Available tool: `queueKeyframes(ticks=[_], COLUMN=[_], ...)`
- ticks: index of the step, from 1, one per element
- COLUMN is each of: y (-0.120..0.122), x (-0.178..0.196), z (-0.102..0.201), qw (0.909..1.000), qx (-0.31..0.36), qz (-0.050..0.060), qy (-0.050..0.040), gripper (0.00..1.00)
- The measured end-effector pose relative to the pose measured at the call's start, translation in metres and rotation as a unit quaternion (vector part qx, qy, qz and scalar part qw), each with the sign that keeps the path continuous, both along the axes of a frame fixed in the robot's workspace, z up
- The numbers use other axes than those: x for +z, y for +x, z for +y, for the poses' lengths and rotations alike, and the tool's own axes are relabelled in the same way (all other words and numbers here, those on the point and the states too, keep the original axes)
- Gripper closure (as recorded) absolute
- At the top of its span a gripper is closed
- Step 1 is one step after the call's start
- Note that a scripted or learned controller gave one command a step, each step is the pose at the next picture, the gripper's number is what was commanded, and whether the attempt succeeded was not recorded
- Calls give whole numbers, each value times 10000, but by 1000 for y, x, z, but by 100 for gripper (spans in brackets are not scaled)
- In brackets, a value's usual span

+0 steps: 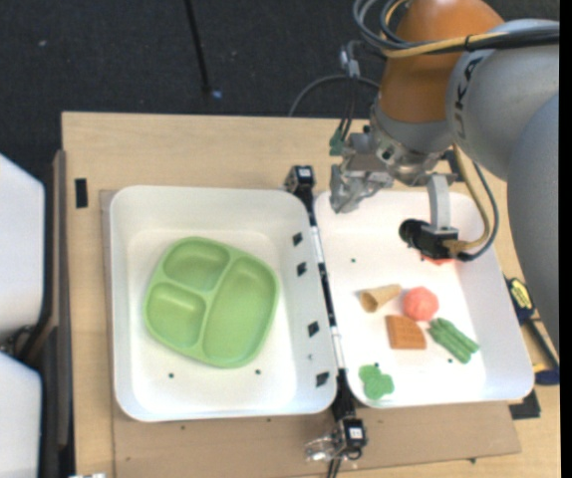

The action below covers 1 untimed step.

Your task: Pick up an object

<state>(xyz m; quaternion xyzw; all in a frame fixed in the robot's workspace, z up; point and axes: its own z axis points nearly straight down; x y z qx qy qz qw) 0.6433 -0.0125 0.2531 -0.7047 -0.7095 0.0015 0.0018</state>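
Observation:
My gripper (347, 200) hangs over the far left corner of the right bin (485, 386), close to the divider between the bins. Nothing shows between its fingers. Toward the near side of that bin lie a tan cone (378, 297), a pink-red ball (421, 303), an orange-brown square piece (405, 333), a green ridged piece (452, 339) and a small green piece (375, 381). A red object (437, 256) sits at the right, partly hidden by a black cable fitting (422, 235).
The left bin (127, 267) holds a green divided plate (211, 301). The grey arm with its orange band (435, 38) fills the upper right, above the right bin's far side. White boxes (7, 247) stand at the left edge of the bench.

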Motion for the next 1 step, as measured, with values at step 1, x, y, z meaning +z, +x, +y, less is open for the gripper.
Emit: queueKeyframes(ticks=[1], y=[-10], x=[-14], z=[54], qw=[10000], qx=[2], qz=[-2], qy=[-4], gripper=[100])
